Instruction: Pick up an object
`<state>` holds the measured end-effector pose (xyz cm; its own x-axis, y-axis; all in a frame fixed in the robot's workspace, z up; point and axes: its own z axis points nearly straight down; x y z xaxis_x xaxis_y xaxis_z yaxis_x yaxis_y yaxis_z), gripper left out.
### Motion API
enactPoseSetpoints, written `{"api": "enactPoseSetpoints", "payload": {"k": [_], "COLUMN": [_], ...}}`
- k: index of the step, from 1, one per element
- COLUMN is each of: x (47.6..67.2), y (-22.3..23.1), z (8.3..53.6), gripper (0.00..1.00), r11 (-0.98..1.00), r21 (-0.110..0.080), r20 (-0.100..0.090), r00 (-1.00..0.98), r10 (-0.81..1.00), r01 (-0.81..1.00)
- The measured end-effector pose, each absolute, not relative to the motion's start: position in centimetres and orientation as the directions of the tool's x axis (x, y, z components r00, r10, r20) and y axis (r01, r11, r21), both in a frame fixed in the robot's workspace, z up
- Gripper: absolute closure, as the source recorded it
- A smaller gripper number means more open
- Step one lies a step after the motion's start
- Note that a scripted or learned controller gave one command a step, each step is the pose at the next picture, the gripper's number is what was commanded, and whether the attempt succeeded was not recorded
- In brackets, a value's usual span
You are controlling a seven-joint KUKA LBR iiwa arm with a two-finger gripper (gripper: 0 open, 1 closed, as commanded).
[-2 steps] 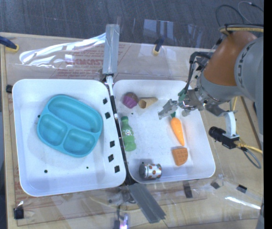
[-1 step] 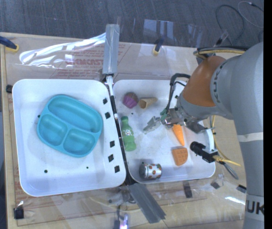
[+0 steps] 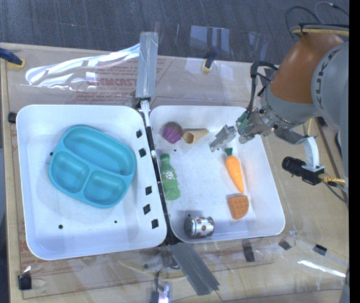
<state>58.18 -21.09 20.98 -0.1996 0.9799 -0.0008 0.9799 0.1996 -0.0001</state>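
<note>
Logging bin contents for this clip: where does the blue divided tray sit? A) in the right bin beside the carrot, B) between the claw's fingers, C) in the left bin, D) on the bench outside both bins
C: the blue divided tray lies flat in the left bin, while the carrot lies in the right bin, with the claw above that bin's far end.

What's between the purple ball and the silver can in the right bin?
In the camera view, the green bottle lies between the purple ball and the silver can.
</note>
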Motion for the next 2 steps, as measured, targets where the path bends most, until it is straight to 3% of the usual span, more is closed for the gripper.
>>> {"api": "enactPoseSetpoints", "payload": {"k": [1, 2], "x": [57.4, 57.8], "y": [-20.9, -21.1], "z": [9.1, 20.3], "gripper": [0.00, 0.00], "r11": [0.193, 0.203], "r21": [-0.002, 0.001], "r20": [0.001, -0.001], "r00": [-0.193, -0.203], "r10": [0.981, 0.979], "r01": [0.981, 0.979]}}
